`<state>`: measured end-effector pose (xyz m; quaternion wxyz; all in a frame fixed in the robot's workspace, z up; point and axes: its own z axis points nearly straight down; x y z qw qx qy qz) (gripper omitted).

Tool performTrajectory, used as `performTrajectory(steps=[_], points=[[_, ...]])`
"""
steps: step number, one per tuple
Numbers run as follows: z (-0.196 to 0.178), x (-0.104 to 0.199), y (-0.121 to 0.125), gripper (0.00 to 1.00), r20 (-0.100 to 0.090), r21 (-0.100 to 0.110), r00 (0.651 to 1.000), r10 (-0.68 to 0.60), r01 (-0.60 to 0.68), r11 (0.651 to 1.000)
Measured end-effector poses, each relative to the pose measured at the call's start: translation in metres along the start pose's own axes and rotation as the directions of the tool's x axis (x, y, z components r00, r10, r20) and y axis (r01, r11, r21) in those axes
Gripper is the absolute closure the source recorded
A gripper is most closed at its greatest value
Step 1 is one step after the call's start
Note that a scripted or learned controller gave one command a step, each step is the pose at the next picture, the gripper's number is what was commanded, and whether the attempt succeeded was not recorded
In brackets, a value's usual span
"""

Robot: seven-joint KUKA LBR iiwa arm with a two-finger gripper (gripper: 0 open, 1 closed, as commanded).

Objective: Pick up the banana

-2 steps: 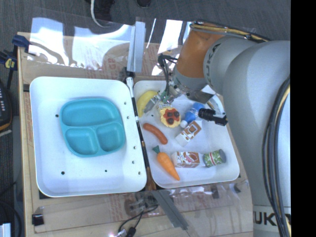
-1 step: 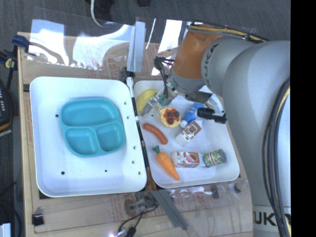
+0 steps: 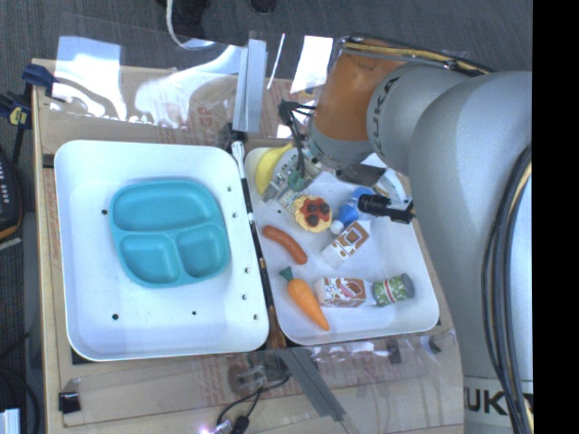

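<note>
Although the arm is already down in the right bin (image 3: 425, 310), the job looks only part done from where I stand: the gripper (image 3: 288, 181) is low at the banana (image 3: 264, 166), which lies in that bin's far left corner against the wall, and it has not been lifted clear. Whether the pincer is clenched on the fruit or released beside it I cannot tell, since the wrist covers much of it. So the grasp, if there is one, and the whole lift are what I judge is left. The same bin holds a good deal more: a small pastry with red berries (image 3: 314, 212) just beside the gripper, a sausage (image 3: 285, 242) nearer me, a carrot (image 3: 306, 302) at the near edge, a small red and white carton (image 3: 343, 291), a green can (image 3: 393, 288) on its side, a white carton (image 3: 348, 242) and a blue bottle (image 3: 349, 212). The left bin (image 3: 81, 165) carries a blue divided tray (image 3: 168, 231) with three compartments.
</note>
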<state>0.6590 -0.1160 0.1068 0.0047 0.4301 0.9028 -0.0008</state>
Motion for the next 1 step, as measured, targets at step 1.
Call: performTrajectory(steps=[1], points=[[-0.0992, 0.0282, 0.0106, 1.0, -0.007, 0.003, 0.998, 0.065, -0.065, 0.998]])
